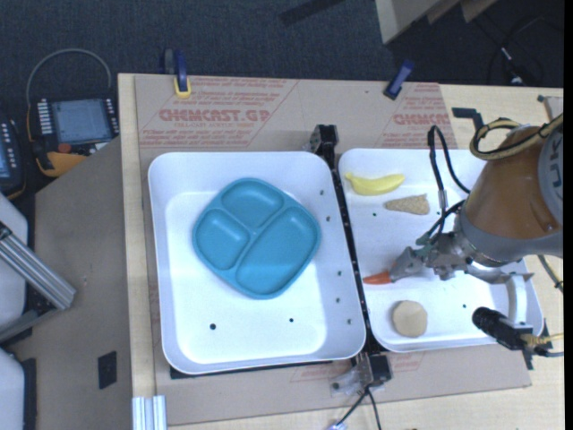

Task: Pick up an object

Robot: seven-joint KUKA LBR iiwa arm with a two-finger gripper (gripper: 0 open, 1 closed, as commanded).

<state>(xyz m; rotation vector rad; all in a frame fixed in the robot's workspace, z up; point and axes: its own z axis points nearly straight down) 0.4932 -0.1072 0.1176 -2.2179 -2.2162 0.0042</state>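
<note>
Hand (414,265) sits low in the right bin (448,163), centre-right of the frame, pointing left; the grey-and-orange arm (515,209) comes in from the right edge. Can't tell whether the fingers are spread or pressed together, as they blur into the metal body. An orange carrot (377,279) lies just left of the hand tip, touching or nearly so; can't tell if it's pinched. Below it, near the bin's lower edge, a round tan cookie (410,318). Toward the bin's top: yellow banana (374,183), w/ a tan cracker (407,205) just right of and below it, both well apart from the hand. Left bin (170,330) holds a blue divided plate (257,237), roughly centred, tilted diagonally. Both bins rest on the cardboard-covered table (269,106).
</note>
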